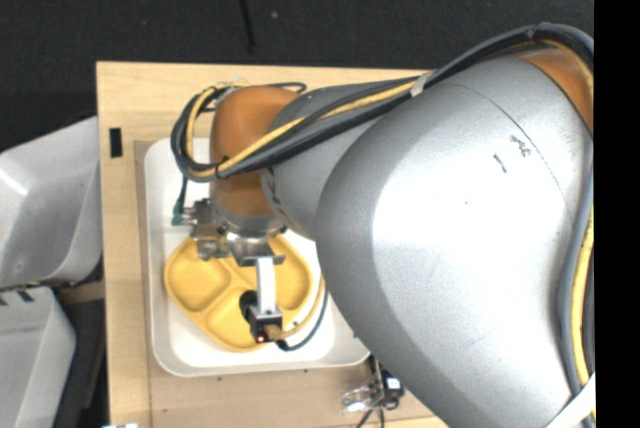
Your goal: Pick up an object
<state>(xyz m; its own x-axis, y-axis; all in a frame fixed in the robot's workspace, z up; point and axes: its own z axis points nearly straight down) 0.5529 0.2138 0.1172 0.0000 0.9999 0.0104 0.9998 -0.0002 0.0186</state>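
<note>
The grey arm [450,246] comes in from the right and looms over most of the bench [122,246], with its orange band [250,121] right above the white bin [160,326]. Black and yellow cables [195,131] loop off the wrist. The gripper [240,238] hangs low over a yellow dish [195,281], a moulded one with several hollows, lying flat in the bin's lower part. The gripper sits at the dish's far edge. Whether it touches is hard to call.

Grey arm [450,246], orange band, black-yellow cables
</note>
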